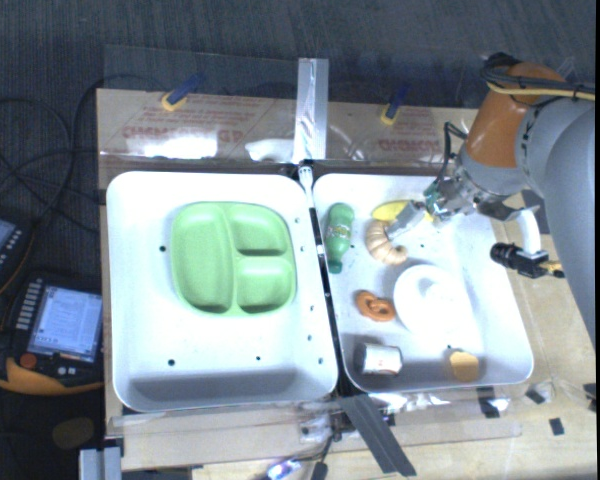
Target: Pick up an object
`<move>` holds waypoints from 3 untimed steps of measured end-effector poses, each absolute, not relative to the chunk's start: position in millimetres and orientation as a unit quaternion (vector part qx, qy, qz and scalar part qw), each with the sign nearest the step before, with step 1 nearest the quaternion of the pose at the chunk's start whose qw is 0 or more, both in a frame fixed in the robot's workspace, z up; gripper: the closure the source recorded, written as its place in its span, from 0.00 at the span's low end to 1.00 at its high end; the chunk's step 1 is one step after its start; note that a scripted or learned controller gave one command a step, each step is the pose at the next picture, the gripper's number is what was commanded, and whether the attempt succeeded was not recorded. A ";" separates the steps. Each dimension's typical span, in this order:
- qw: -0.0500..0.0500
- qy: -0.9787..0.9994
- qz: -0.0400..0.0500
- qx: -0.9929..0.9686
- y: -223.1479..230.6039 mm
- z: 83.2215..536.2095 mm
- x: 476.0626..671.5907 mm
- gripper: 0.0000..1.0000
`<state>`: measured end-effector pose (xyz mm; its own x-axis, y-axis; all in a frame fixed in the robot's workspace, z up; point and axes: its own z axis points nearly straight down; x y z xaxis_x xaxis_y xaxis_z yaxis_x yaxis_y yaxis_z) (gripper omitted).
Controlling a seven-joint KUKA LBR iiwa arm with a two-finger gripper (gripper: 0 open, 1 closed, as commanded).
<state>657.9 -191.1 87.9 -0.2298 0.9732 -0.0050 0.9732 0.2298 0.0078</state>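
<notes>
In the right bin (500, 298), upper middle of the frame, the gripper (412, 216) hovers by a yellow piece (388, 210) and a tan croissant-shaped toy (384, 243); whether its fingers are apart I cannot tell. The toy looks light, stiff and smooth, best pinched across its curved middle. No legible writing.

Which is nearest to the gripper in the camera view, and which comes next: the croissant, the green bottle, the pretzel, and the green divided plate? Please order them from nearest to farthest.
From the gripper:
1. Croissant, just below-left of it in the right bin.
2. Green bottle, at the right bin's left wall.
3. Pretzel, lower in the right bin.
4. Green divided plate, in the left bin.
The bottle and the pretzel are nearly equal.
</notes>
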 end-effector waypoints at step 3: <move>0.002 0.767 -0.005 0.642 -118.7 90.9 668.4 1.00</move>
<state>668.4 -118.7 90.9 -0.1764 0.9843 -0.0095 0.9843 0.1764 -0.0052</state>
